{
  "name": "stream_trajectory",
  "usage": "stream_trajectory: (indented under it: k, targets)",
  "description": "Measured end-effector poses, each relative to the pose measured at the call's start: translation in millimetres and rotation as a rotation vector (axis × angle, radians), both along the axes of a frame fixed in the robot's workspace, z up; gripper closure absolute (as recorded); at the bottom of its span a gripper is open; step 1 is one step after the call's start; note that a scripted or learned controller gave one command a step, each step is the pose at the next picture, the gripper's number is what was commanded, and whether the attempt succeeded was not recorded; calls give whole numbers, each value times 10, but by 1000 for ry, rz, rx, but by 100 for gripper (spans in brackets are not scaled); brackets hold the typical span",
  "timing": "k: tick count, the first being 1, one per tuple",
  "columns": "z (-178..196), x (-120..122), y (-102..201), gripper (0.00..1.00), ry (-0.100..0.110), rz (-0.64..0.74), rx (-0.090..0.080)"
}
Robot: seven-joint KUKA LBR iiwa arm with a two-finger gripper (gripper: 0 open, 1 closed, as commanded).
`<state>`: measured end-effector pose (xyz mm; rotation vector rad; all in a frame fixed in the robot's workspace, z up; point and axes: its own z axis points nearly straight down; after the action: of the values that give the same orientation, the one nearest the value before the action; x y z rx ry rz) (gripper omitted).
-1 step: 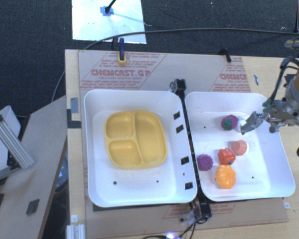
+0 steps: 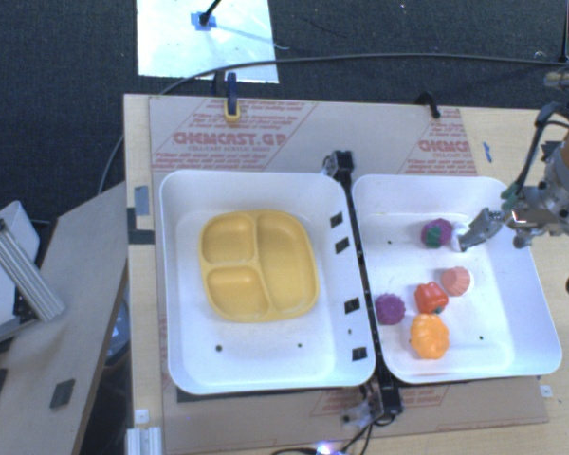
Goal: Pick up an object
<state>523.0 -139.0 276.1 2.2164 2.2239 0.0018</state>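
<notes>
In the right bin (image 2: 512,349) lie several small toys: a purple and green one (image 2: 437,232) near the back, a pale pink one (image 2: 455,280), a red pepper-like one (image 2: 431,299), a purple ball (image 2: 390,308) and an orange one (image 2: 430,336) near the front. My gripper (image 2: 481,229) reaches in from the right and hangs just right of the purple and green toy. One grey finger (image 2: 476,231) points toward that toy. Nothing shows between the fingers.
The left bin (image 2: 185,349) holds a yellow divided plate (image 2: 259,263). A black hinge strip (image 2: 353,273) runs between the two bins. Both bins rest on a cardboard sheet (image 2: 294,131) on the bench. A white sheet (image 2: 204,27) lies on the dark floor behind.
</notes>
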Motion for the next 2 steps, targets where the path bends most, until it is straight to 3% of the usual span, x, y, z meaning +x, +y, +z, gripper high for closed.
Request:
stream_trajectory:
  k: [2]
  targets:
    - [-1168,136,105,0,4,-3,2]
